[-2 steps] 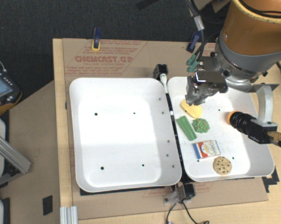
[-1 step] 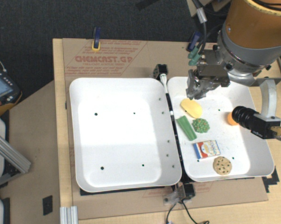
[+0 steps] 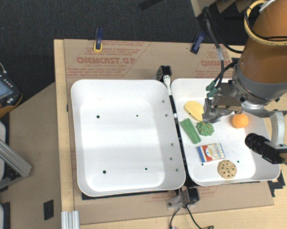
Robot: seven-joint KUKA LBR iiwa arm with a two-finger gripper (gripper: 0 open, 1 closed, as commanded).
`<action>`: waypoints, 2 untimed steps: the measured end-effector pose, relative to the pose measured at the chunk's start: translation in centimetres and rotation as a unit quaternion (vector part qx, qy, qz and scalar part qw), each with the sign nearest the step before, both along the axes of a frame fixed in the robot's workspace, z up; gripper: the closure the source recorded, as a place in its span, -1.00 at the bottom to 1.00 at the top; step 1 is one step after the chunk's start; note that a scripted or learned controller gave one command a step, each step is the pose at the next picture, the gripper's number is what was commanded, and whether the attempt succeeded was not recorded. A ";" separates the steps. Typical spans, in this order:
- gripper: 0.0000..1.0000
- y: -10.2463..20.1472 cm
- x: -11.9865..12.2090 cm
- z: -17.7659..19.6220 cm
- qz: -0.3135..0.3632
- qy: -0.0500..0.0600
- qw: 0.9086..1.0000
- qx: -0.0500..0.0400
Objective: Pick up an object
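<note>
Reaching in from the right, my arm [image 3: 265, 46] hangs over the right bin [image 3: 251, 173], and my gripper [image 3: 209, 119] comes down right at the green broccoli-like piece [image 3: 205, 128] near the bin's middle. Whether my gripper is parted or closed there, I cannot tell, nor whether it has the piece. Just left of that piece lies a green stick [image 3: 190, 130], set at a slant. A yellow wedge [image 3: 194, 109] sits above it, beside my gripper. An orange ball [image 3: 240, 121] rests to the right. Lower down are a small printed packet [image 3: 210, 152] and a round cookie [image 3: 226, 169]. The left bin [image 3: 124, 137] lies alongside on the bench [image 3: 67, 70].
</note>
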State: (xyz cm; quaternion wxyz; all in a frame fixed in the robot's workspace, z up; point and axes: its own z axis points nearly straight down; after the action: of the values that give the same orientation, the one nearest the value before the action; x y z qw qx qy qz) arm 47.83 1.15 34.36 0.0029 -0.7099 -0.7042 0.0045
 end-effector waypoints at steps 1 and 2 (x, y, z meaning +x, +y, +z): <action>1.00 0.4 0.2 1.6 0.004 -0.007 1.000 0.001; 1.00 0.4 0.2 2.6 0.004 -0.008 1.000 0.001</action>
State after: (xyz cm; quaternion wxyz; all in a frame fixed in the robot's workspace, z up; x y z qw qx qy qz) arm 48.07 1.58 36.98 -0.0020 -0.7074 -0.7068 -0.0016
